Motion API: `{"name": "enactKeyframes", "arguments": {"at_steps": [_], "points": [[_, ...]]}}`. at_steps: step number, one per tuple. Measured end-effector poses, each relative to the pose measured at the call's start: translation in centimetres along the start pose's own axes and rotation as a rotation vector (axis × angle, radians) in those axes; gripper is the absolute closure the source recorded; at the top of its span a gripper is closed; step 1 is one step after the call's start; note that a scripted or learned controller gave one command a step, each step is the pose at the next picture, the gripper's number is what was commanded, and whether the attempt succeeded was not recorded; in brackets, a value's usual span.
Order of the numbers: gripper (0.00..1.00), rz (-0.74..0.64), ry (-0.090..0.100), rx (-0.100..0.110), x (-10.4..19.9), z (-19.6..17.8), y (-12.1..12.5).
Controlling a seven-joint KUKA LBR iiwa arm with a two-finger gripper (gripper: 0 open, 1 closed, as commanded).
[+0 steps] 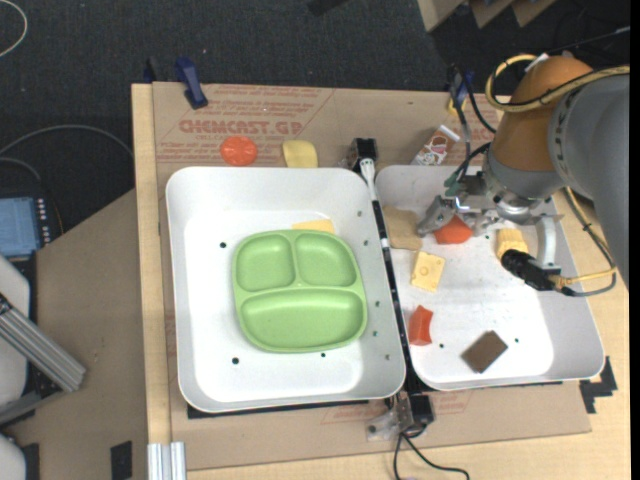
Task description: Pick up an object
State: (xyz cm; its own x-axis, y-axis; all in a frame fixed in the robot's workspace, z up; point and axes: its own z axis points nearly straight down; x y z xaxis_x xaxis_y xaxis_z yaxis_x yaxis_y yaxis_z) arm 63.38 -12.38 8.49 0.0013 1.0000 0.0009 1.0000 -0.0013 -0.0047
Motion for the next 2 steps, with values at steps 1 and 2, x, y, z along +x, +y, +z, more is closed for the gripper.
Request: {"name": "enactKeyframes", "arguments": {"at_steps": [1,2], "points": [[1.00,0.000,-0.001,-0.005,0.0,-1.1,0.2],[1.00,-0.008,0.001,-0.015,6.5,-10.6,-2.8]]}}
